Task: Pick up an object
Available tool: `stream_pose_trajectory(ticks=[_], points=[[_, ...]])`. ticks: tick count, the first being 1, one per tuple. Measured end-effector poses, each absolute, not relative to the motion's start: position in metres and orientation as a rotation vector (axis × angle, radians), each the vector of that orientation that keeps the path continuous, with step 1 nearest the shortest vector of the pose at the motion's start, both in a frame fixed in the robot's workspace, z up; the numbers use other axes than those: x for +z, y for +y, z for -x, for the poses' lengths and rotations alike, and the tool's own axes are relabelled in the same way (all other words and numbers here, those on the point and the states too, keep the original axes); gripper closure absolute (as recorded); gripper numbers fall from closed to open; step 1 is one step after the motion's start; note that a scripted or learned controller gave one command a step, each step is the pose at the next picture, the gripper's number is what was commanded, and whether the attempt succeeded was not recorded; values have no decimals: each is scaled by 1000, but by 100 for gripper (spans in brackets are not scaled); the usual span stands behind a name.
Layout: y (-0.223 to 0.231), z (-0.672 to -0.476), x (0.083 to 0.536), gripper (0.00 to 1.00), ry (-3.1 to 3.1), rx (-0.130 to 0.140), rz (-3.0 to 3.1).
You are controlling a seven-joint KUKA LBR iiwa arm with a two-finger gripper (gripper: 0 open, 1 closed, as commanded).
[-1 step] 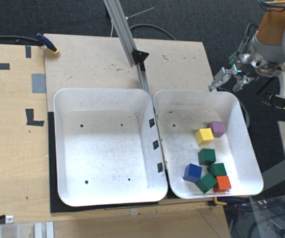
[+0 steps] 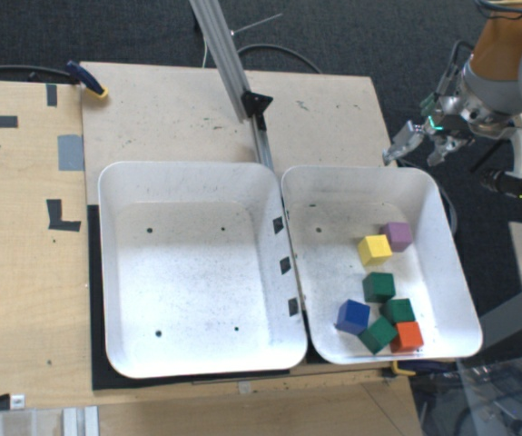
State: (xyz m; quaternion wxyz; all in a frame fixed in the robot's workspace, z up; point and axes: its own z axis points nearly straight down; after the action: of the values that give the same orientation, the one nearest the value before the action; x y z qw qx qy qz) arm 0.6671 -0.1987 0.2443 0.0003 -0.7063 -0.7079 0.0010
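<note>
1. Right bin [image 2: 442,243], near end: orange block [image 2: 408,336], three green blocks [image 2: 380,333] and a blue block [image 2: 352,315] clustered together.
2. Mid-bin: yellow block [image 2: 375,249] touching purple block [image 2: 398,235].
3. Left bin [image 2: 115,243]: speckled floor.
4. Beyond the right bin's far corner: pincer [image 2: 417,143], above the table edge, parted, gripping nothing.

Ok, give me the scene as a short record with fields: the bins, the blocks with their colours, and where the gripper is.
left bin: white, no blocks in it
right bin: white, holds all the blocks
blocks: purple block, yellow block, blue block, orange block, three green blocks
block layout: purple and yellow at the far side, the rest clustered near the front right corner
gripper: above the bench beyond the right bin's far right corner, holding nothing
</note>
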Motion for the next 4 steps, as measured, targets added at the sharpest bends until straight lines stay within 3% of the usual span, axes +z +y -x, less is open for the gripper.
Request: stream_pose_trajectory(ticks=[3, 4], points=[[-201, -678, 97, 0, -2212, 17, 2214], [-200, -678, 107, 100, -2215, 19, 2214]])
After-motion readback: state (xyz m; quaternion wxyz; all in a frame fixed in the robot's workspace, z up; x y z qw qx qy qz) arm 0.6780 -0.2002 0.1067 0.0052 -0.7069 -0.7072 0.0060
